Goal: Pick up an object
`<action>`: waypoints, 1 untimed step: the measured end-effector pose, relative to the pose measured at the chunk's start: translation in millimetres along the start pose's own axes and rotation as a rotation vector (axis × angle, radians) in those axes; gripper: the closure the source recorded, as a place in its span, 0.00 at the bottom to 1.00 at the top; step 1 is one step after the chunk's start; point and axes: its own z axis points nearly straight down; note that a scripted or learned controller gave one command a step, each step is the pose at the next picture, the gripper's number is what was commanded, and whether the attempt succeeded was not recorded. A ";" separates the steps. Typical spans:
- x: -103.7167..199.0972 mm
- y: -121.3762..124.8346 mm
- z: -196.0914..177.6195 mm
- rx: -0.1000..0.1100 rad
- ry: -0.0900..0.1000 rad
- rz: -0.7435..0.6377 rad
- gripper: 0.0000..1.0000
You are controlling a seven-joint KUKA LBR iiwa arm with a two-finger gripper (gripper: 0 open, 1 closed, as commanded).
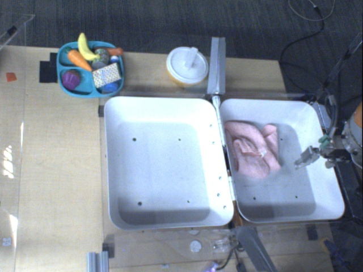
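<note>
Bare floor around pink cloth (252, 149) in right bin (332, 205)

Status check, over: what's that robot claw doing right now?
Gripper over right white bin, holding nothing. Crumpled pink cloth lies beside it, untouched. Nothing between them.

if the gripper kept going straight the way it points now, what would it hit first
The gripper points left across the right bin, toward the pink cloth. Going straight on, it would likely meet the cloth's right edge first, though its height above the bin floor is unclear from this single view.
</note>
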 end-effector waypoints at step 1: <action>-15.6 -2.1 110.0 -0.008 -0.001 0.021 0.00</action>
